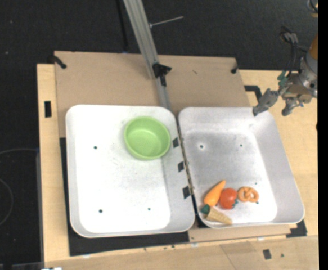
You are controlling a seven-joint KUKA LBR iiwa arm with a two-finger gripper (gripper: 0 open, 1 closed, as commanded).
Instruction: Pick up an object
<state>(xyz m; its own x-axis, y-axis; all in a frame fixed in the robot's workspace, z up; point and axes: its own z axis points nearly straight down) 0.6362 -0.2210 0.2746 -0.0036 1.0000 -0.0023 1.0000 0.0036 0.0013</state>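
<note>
My gripper (273, 109) hangs over the far right corner of the right bin (225, 128), its two fingers spread open with nothing between them. In that bin's near part lie an orange carrot (214, 193), a red tomato (228, 198), a small pretzel (247, 194) and a tan cone (217, 216), crowded close together. The gripper is well apart from them, toward the far side. A green bowl (147, 138) stands upright in the far part of the left bin (96, 196).
A slanted metal pole (144, 38) comes down from the top to the gap between the bins. Brown board (197, 86) lies behind both bins. A ridge with black clips (184, 165) divides the two bins.
</note>
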